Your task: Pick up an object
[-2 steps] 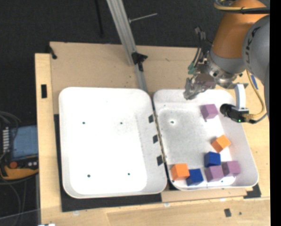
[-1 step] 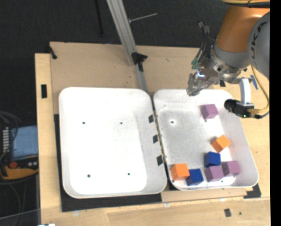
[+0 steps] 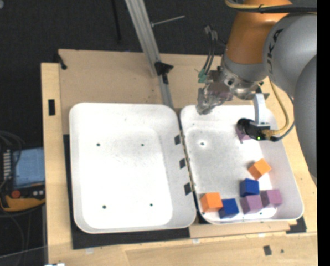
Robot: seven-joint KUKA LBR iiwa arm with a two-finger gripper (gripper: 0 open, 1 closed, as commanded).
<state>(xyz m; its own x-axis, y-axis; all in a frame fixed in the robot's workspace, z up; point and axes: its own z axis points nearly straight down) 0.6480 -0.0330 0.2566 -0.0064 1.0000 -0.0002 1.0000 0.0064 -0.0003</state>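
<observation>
White bins, blocks gathered in the right one.
Orange, blue and purple blocks point(image 3: 248, 195) were clustered near the right bin's point(image 3: 209, 159) front edge; the gripper point(image 3: 209, 100) was poised over its rear-left corner, its opening indiscernible.

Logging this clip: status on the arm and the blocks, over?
End effector at right bin's far-left corner, nothing seen in it. Blocks clustered at near edge, untouched. Nothing in the way.

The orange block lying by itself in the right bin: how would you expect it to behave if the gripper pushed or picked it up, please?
The orange block looks flat-faced and cube-like, so it would probably slide rather than roll. It sits skewed to the right bin walls, so a push may turn it. Its small size suggests it is light, and the bin floor looks smooth.
</observation>
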